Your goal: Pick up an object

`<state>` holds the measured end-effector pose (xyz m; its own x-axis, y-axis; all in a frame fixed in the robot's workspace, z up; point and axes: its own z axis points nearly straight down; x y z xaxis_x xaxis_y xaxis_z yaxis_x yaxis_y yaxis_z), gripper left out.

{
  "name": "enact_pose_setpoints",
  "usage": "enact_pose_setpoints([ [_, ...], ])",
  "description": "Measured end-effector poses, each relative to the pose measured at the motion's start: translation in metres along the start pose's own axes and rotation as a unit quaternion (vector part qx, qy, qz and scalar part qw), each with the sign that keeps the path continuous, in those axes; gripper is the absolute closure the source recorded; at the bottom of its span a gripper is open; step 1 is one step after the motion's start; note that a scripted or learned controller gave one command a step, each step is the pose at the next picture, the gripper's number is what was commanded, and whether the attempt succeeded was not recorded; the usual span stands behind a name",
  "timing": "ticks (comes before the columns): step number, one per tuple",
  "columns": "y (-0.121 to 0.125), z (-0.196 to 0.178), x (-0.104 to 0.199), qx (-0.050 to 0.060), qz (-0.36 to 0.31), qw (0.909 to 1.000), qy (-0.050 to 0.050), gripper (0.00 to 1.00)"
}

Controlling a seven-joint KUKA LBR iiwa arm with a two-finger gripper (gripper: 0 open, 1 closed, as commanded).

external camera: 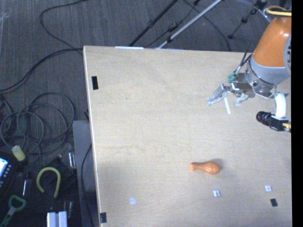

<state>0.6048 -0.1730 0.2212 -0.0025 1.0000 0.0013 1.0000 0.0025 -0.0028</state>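
A small orange pear-shaped object (206,167) lies on its side on the pale wooden bench top (156,122), toward the front right. My gripper (227,98) hangs over the right rear part of the bench, well behind the orange object and a little to its right, not touching it. Its two metal fingers (216,97) stand spread apart, open, with nothing between them. The orange band of the arm (272,44) rises above the wrist at the right edge.
A black-and-yellow part (271,120) sticks out below the wrist at the right. Small flat markers (216,193) dot the bench's front, and a black tag (94,82) sits near its left edge. Cables (38,122) and tools lie on the floor to the left.
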Motion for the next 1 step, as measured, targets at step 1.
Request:
enact_pose_setpoints([
  [1,0.0095,-0.0140,-0.0423,-0.001,-0.012,0.9999,-0.001,0.00],
])
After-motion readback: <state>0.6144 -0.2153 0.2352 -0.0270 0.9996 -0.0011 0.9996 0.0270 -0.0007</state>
